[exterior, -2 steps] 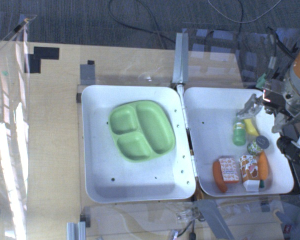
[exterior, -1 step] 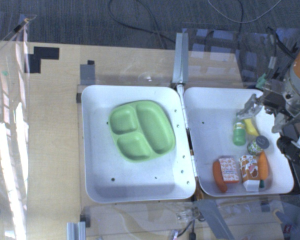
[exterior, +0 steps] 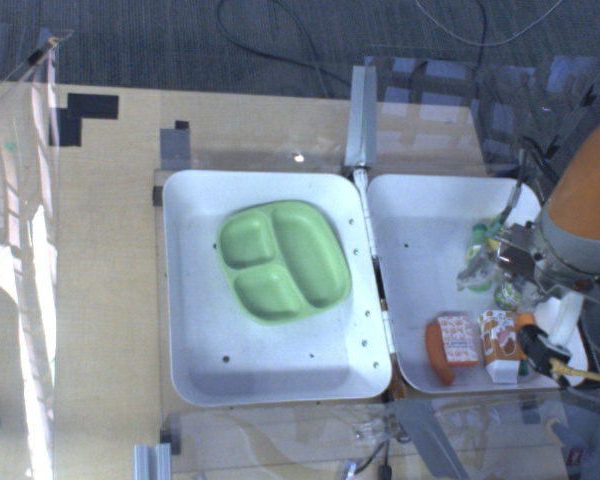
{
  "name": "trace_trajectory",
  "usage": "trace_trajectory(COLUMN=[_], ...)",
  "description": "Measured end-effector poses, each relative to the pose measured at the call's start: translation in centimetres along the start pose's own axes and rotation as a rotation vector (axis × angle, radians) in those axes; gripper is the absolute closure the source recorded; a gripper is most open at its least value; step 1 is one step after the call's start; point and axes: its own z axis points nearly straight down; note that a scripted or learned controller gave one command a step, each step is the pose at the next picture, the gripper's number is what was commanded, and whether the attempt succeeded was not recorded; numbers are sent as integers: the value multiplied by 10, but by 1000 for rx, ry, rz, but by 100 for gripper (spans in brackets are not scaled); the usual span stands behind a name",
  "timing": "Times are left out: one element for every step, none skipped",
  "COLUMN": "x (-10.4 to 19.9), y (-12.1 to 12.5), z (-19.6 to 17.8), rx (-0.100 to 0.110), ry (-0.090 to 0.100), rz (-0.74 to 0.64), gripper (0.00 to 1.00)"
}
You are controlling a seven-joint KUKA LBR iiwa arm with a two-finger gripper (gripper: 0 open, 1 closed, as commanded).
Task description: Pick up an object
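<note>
Bench [exterior: 90,298]: pale wood, bearing two shallow white bins side by side.

Left bin [exterior: 195,358]: one green divided plate [exterior: 283,259] with three compartments was lodged near the centre, lying flat.

Right bin [exterior: 420,218]: a small cluster of objects was recorded at the near right corner. An orange-and-white packet [exterior: 454,345] lay just beside a small carton [exterior: 498,344] with a white base. Greenish items [exterior: 480,236] were noted farther back, too blurred to be identified.

Arm [exterior: 590,198]: grey with an orange band, entered from the right over the right bin.

Gripper [exterior: 505,258]: positioned above the greenish items; its state could not be told, and nothing was seen held.
</note>
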Motion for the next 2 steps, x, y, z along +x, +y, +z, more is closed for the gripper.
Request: trace_trajectory(x=[-19,-18], y=[9,11], z=[21,11], rx=[-2,-5], ry=[1,1], rz=[-193,-196], gripper=[0,100])
